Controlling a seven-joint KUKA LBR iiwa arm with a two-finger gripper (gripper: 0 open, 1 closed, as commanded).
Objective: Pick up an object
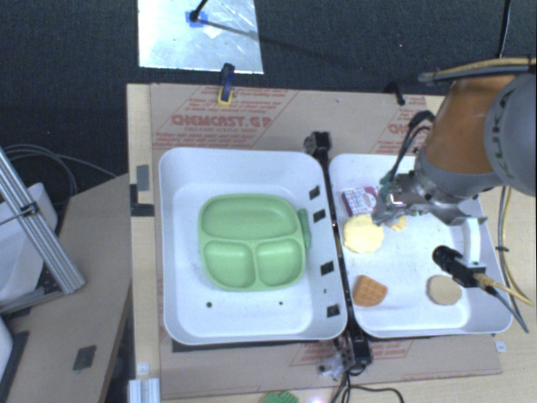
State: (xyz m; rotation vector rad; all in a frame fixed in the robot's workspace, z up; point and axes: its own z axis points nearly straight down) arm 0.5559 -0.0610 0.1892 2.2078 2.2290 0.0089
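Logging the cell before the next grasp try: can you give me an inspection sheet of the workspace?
Surface: left bin and right bin, white, side by side on a printed board.
Job's things: pink packet, yellow round piece, orange cracker and tan cookie, all in the right bin.
Clutter: green divided tray in the left bin.
Gripper: gripper over the right bin, by the packet and yellow piece.
Cables: grey cables at left; black cable at top right.
Surroundings: shiny sheet on dark floor; metal frame at left.
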